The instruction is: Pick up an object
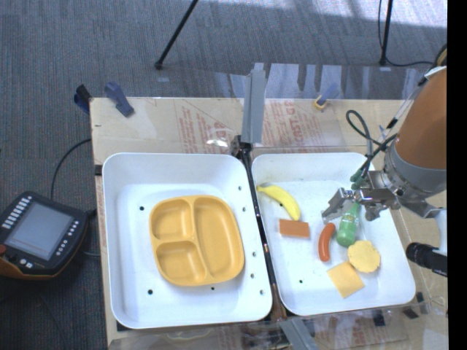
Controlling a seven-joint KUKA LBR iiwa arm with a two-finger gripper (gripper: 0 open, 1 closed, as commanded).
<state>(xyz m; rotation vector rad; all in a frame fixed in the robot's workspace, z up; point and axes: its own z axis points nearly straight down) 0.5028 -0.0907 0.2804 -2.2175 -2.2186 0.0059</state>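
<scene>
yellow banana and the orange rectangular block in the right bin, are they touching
Apart. The camera view shows a strip of white bin floor between the curved yellow banana and the flat orange rectangular block lying below it in the right bin.

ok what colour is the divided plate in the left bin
Yellow-orange all over. The divided plate shows plainly in the camera view, lying in the left bin.
</scene>
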